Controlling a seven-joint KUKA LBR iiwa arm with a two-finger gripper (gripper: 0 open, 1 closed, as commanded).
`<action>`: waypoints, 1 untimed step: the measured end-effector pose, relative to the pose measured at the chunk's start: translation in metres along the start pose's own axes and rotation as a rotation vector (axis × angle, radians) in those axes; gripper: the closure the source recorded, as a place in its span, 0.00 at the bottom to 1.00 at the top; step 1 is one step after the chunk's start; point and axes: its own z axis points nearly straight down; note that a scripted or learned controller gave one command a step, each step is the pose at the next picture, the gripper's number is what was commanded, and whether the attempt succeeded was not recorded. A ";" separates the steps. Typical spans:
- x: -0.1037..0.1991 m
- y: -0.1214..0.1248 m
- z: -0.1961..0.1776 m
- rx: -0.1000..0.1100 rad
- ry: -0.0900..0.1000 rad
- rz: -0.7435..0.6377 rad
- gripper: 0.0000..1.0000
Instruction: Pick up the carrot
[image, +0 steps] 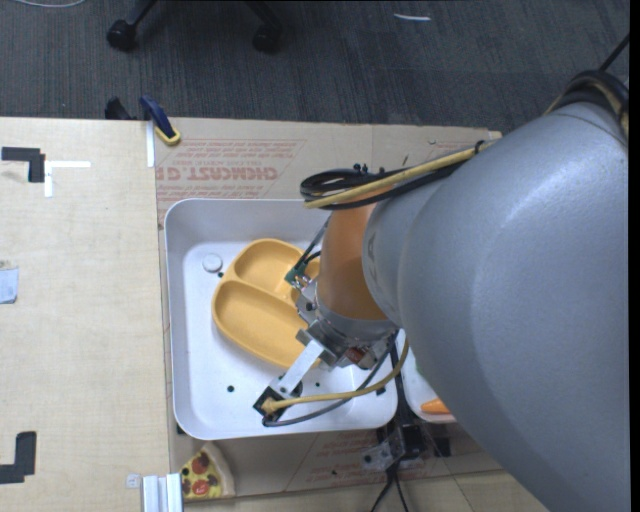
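Grey carpet fills the top of the frame, and below it lies a pale wooden bench with a sheet of cardboard under the bins. The grey arm dominates the right half, its orange band hanging over the white bin at centre. The gripper sits low inside this bin, beside the right edge of a yellow divided plate. Whether it is spread or pressed together cannot be told, since the wrist covers it.

The carrot shows as a small orange sliver at lower right, poking out from under the arm beyond this bin's right wall. It is probably in the neighbouring bin, and most of it is hidden.

The gripper is therefore in the wrong place. The sound move is to lift clear of the plate and bin wall, shift toward the lower right and centre above the carrot. It can then line up across the carrot's narrow width and descend.
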 end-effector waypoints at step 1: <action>0.020 -0.020 -0.094 -0.003 0.005 0.504 1.00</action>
